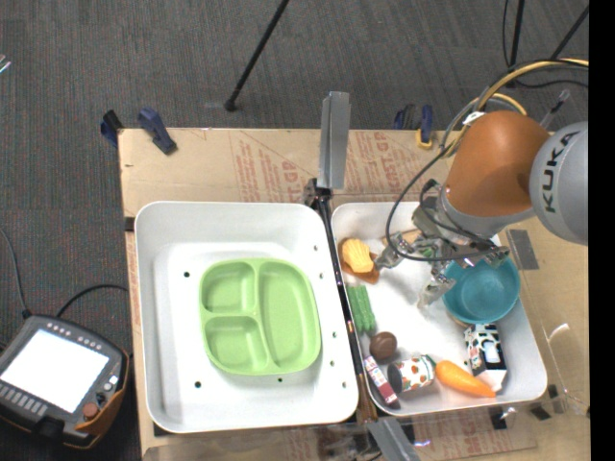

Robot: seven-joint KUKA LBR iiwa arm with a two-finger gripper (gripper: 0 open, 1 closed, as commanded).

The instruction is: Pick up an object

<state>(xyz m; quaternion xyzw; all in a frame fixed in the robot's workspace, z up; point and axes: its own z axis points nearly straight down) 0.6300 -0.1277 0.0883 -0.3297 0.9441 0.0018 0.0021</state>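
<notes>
Reaching in from 3 o'clock, the arm [500, 176] bends down over the right bin [533, 353], its gripper [413, 272] spread wide and grasping nothing, the yellow corn [357, 254] just at its 9 o'clock.

Dark grey carpeted floor [144, 46] surrounds the cardboard-topped bench [240, 157]. Tripod legs [261, 41] stand beyond its far edge (blue clamps [154, 128] at the far-left corner).
</notes>
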